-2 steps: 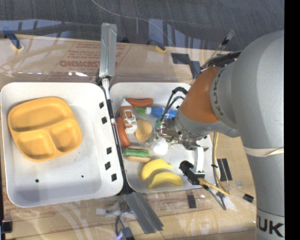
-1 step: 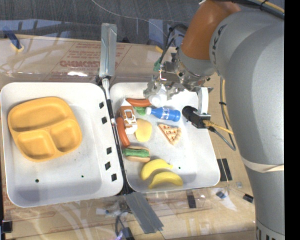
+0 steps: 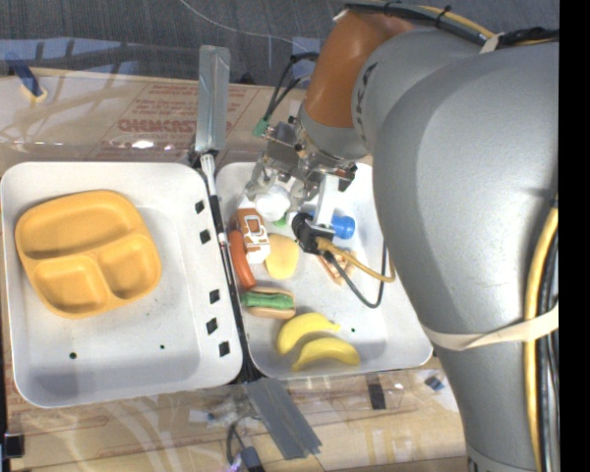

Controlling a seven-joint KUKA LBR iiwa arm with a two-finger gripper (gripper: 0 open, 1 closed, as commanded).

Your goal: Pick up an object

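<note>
Gripper (image 3: 280,187): positioned low over the far end of the right bin (image 3: 398,347), below the orange wrist band. Its tip sits among wrist hardware and cabling, so whether it is open or closed cannot be determined, and nothing can be confirmed in its grasp.

Objects nearest the gripper: a white rounded item (image 3: 271,206) directly beneath or just beside the tip; a blue-capped piece (image 3: 342,227) just to its right; a pale yellow object (image 3: 283,258) slightly nearer the camera; an orange-red sausage-shaped toy (image 3: 241,261) along the bin's left wall with a small brown-and-white item (image 3: 253,230) on its far end.

Further out: a toy sandwich (image 3: 269,302), then 2 bananas (image 3: 315,343) at the near end, well apart from the gripper. The left bin (image 3: 108,372) holds 1 yellow divided tray (image 3: 87,251).

Assessment: the step in hand appears to be descent onto the far-end cluster. Items there touch or crowd one another, so a grasp risks a glancing contact. Recommend centring on 1 item, the white one being closest, descending vertically, and verifying the hold before lifting.
</note>
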